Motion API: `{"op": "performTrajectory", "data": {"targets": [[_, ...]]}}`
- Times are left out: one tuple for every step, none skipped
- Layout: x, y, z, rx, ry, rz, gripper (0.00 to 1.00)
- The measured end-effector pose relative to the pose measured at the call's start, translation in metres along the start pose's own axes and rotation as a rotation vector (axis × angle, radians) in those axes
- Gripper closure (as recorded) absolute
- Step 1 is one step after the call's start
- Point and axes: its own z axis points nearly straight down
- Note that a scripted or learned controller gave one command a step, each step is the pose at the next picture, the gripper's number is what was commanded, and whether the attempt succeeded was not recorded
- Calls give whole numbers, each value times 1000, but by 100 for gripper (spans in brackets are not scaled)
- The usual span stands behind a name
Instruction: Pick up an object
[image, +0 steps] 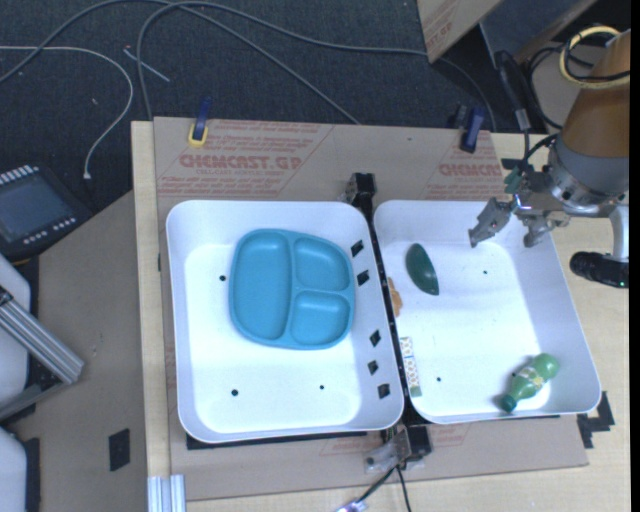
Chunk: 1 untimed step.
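Pincer seen spread open and empty above the right bin.
A dark green object lies well apart from a green bottle.

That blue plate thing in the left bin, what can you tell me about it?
The blue tray is a light blue divided plate, smooth like plastic, with rounded corners and three compartments: one long and two smaller. It lies flat, right side up, slightly turned, on the floor of the left bin. Its compartments hold nothing, and nothing else touches it.
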Motion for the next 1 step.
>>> {"op": "performTrajectory", "data": {"targets": [[0, 3, -9, -14, -2, -3, 0]]}}
